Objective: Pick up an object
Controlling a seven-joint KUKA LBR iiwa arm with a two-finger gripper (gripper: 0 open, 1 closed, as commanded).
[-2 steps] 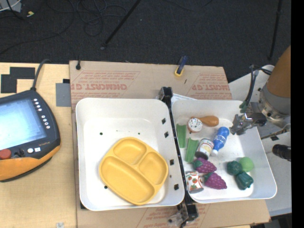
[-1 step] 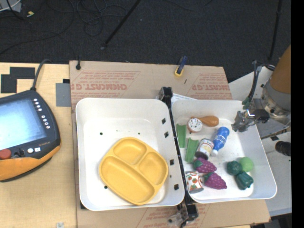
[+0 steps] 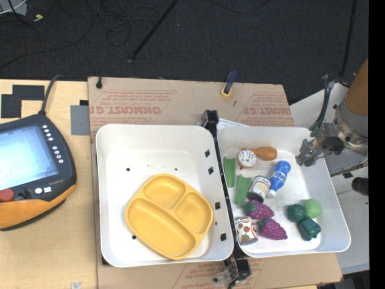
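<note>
The right bin (image 3: 337, 221) holds several small objects. Among them are a blue bottle (image 3: 280, 174), a small dark-lidded jar (image 3: 260, 187), an orange-brown piece (image 3: 265, 153), a white round piece with red dots (image 3: 246, 158) and two green sticks (image 3: 230, 170). Lower down lie two purple grape bunches (image 3: 272, 229), a red-and-white can (image 3: 245, 230) and green toy vegetables (image 3: 304, 218). My gripper (image 3: 307, 152) hangs over the bin's upper right edge, to the right of the blue bottle and apart from it. I see no object in it.
In the left bin (image 3: 114, 155) lies a yellow divided plate (image 3: 170, 214). A control pendant (image 3: 30, 167) rests on the bench at the far left. A black divider clip (image 3: 210, 120) sits between the bins at the back.
</note>
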